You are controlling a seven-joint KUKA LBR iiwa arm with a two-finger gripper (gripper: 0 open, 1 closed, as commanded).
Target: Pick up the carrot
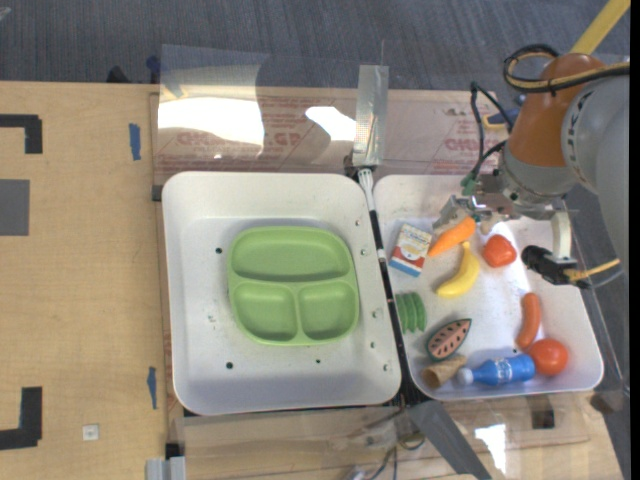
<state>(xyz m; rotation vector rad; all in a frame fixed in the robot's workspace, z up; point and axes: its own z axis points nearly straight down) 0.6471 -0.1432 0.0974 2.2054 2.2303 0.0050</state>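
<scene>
Bench: a light wooden bench (70, 308) with black corner marks and bits of blue tape, bearing two bins side by side; grey carpet lies beyond its far edge.
Left bin: a shallow white plastic bin (195, 218) holding a green three-compartment plastic plate (293, 284) near its middle, with bare white floor all round the plate.
Right bin: a shallow white plastic bin (585, 353) crowded with toys, its near-left corner floor bare.
Carrot: the small orange toy carrot (451, 237) lies tilted in the far part of the right bin, between a white-and-blue carton (411, 248) and a red-orange round toy (498, 251), just above a yellow toy banana (459, 273).
Gripper: the grey two-finger gripper (467, 211) sits right over the carrot's upper end; whether the fingers are spread or pinching cannot be told.
Near edge: a blue toy bottle (503, 371), a red tomato (549, 356) and an orange sausage shape (529, 319) lie along the right bin's near-right side.
</scene>
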